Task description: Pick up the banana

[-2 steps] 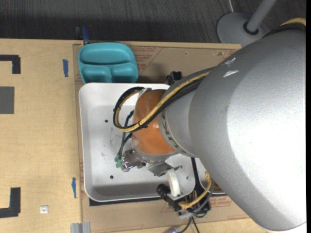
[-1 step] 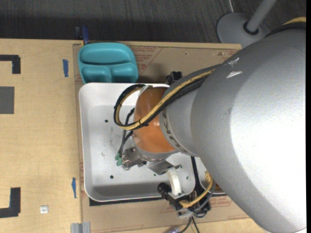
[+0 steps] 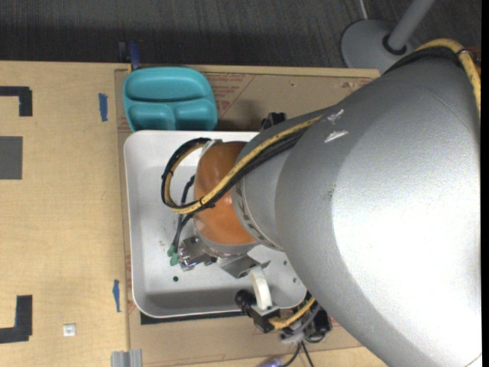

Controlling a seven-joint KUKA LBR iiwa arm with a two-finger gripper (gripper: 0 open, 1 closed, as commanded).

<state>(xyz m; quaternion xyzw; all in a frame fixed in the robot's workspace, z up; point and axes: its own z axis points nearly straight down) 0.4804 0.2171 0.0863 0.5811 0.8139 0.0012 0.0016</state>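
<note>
The grey arm (image 3: 367,205) is reaching over the white bin (image 3: 145,228), hiding the gripper; a teal tray (image 3: 170,98) is sitting just behind.

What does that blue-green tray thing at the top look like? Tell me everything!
The teal tray looks like smooth moulded plastic with rounded corners. It has one long compartment across the back and two smaller ones in front, split by a ridge. It lies flat on the brown bench, right behind the far rim of the white bin, seemingly touching it. Nothing can be seen inside it.
</note>
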